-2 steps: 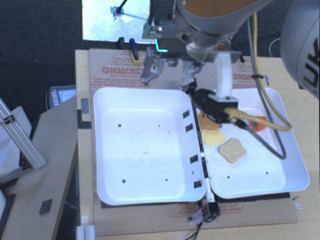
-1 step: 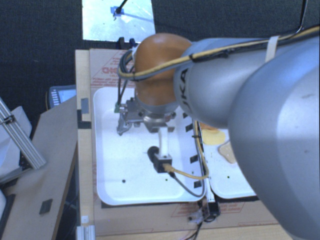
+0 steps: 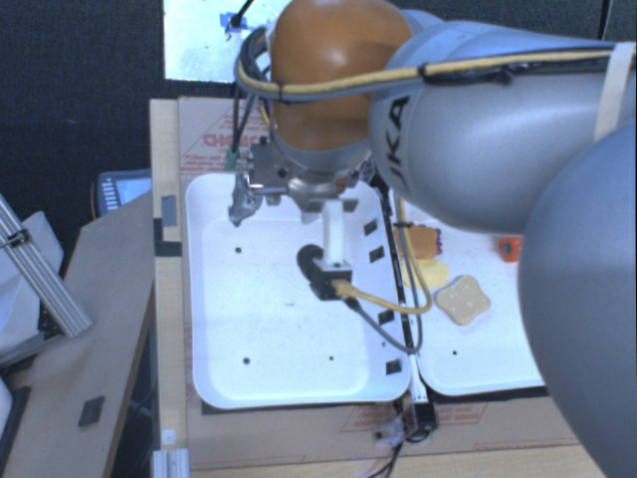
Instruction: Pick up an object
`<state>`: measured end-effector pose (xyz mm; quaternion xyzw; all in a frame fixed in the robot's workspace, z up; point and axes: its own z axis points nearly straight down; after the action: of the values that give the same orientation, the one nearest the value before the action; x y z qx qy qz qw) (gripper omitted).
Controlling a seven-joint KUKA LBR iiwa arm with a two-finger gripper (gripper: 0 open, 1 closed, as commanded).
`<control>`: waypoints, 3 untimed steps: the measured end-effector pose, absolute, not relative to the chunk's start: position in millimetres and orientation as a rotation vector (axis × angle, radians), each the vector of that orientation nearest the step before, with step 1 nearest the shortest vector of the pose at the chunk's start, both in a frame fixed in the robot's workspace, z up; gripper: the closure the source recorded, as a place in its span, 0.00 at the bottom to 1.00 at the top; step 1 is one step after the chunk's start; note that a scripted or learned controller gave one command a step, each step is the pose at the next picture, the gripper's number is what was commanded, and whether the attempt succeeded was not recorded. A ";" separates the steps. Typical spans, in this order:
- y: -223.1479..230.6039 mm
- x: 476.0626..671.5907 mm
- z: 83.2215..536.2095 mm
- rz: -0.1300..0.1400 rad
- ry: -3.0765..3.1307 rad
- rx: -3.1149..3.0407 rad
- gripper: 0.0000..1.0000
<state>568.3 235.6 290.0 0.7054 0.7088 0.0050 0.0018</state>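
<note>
1. The gripper [image 3: 242, 205] hangs over the far left corner of the left bin [image 3: 259, 352]; you cannot tell whether it is spread or closed.
2. In the right bin [image 3: 488, 368], near its left wall, you have a tan biscuit [image 3: 463, 300], a yellow piece [image 3: 433, 273] and what may be an orange block [image 3: 423, 239].
3. A red piece [image 3: 510, 248] lies farther right.

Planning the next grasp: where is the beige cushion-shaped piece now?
In the camera view, the beige piece lies in the right bin, near its left wall, just below-right of a yellow piece.
</note>
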 end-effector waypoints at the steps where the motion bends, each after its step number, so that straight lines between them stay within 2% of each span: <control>1: 233.2 595.7 148.9 -0.011 2.223 2.223 0.00; 2: 234.0 670.0 238.9 0.020 2.218 2.214 0.00; 3: 234.6 663.3 389.2 0.029 2.220 2.210 0.00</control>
<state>663.3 234.6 389.2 0.7054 0.7087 0.0092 0.0044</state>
